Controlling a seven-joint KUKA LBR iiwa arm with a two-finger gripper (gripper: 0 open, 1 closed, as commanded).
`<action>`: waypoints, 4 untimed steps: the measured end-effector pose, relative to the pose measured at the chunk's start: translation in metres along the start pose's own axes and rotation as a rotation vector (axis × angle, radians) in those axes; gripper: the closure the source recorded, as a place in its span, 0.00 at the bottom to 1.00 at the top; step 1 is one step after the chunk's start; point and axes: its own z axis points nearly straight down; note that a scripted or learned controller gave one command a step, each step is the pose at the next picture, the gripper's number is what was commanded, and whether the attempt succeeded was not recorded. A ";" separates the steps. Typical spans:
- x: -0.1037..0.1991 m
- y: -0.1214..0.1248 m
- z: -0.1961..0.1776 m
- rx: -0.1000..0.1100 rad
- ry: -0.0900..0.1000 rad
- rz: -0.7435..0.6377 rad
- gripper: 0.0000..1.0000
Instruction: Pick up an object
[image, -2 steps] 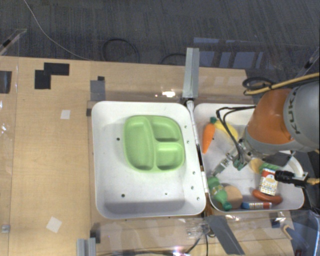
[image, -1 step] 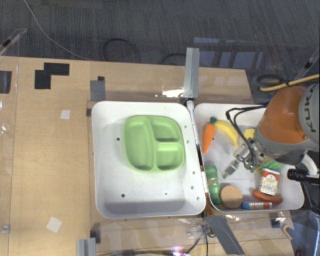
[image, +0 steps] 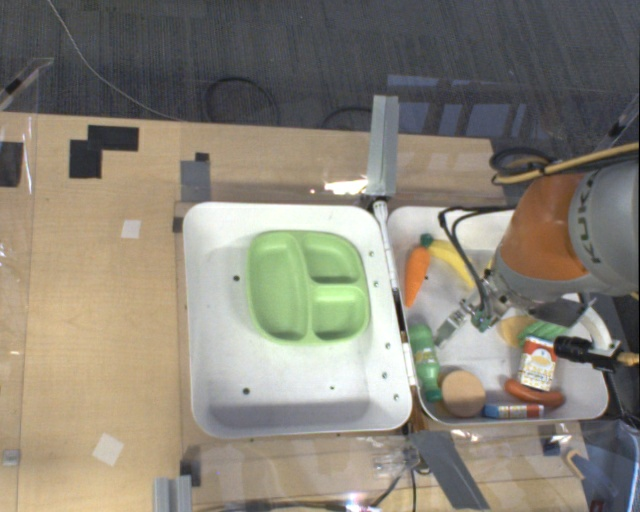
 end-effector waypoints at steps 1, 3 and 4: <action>0.005 -0.007 -0.001 -0.009 -0.005 0.066 0.00; -0.033 0.010 0.004 -0.006 0.015 0.436 0.00; -0.066 0.085 0.007 0.003 0.021 0.607 0.00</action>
